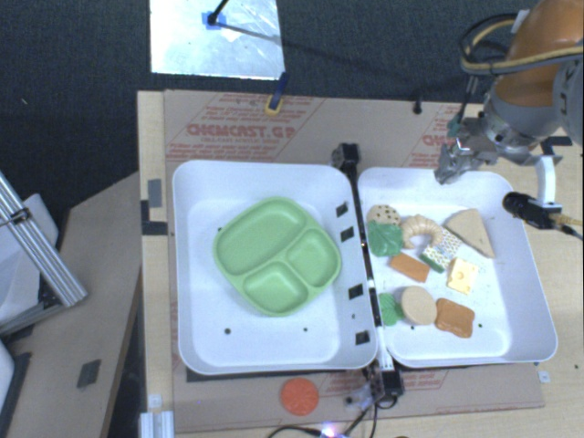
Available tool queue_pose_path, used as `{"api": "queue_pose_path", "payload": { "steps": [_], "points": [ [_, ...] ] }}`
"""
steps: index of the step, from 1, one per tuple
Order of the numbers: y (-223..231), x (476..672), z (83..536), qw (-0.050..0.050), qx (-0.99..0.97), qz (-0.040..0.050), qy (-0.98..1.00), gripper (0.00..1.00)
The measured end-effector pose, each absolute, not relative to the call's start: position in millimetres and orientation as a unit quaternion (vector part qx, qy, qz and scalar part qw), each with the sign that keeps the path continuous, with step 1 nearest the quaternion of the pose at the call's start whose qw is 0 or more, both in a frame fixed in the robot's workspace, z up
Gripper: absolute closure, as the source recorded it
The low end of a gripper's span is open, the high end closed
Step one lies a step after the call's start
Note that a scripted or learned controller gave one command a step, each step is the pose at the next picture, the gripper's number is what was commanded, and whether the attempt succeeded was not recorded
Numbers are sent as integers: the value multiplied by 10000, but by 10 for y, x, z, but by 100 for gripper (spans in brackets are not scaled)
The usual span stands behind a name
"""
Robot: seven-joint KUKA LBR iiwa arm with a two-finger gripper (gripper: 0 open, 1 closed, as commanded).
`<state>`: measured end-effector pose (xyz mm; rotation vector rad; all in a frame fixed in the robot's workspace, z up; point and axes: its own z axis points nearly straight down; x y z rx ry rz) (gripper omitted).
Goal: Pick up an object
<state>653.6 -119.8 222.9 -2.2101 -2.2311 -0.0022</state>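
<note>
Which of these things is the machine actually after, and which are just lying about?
For the job:
pincer
toy food pieces in the right bin, any could be picked

Lying about:
green divided plate in the left bin
orange disc
foil sheet

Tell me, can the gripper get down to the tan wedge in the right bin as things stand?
Probably yes. The gripper hangs over the right bin's far edge, and the wedge lies just below it in the view with nothing on top. Only the striped piece sits close on one side.
</note>
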Motion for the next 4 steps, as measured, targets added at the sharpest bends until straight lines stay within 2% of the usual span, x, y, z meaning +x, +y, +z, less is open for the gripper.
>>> {"api": "queue_pose_path", "payload": {
  "steps": [2, 3, 4],
  "points": [
    [-327, 6004, 2212, 12, -7040, 3, -7102, 100],
    [266, 5821, 2166, 17, -7034, -4, -7108, 100],
    [517, 5758, 2312, -4, -7043, -14, -7099, 100]
  ]
}}
